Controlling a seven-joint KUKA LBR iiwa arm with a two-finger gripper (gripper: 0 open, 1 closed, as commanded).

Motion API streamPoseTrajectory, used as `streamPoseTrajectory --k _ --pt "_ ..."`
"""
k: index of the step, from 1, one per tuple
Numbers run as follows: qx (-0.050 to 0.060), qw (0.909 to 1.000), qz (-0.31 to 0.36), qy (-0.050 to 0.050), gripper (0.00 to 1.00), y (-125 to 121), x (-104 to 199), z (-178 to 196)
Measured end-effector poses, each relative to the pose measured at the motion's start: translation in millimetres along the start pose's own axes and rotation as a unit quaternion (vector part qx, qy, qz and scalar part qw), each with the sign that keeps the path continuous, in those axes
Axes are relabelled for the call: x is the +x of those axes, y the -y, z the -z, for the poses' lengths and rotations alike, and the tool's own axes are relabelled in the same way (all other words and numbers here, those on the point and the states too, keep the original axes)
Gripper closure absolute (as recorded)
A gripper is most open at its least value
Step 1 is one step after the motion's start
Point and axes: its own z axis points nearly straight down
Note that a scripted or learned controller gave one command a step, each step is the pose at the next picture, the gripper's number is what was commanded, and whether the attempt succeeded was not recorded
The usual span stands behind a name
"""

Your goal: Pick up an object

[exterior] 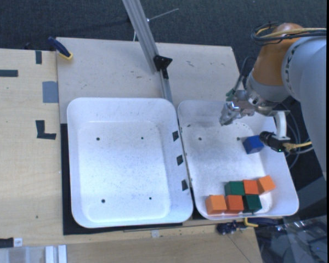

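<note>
Arm bent in from right, wrist tilted down, gripper [228,117] low over right bin [208,147] upper area. Fingers look near-closed, nothing between them. Blue block [253,144] just right and below fingers. Orange and green blocks [240,195] clustered well below, at bin's near edge.

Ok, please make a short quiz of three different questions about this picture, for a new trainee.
1. True or false: the blue block lies in the right bin.
2. Where is the cluster of orange and green blocks? A) near edge of the right bin B) left bin C) on the bench
3. Fill in: the gripper is above the ___ bin.

Key: 1 true; 2 A; 3 right.
</note>
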Motion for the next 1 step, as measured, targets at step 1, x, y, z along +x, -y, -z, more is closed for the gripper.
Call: streamPoseTrajectory --k 1 --pt "-0.001 1.0000 0.000 0.000 1.00 -1.2 0.4 53.2"
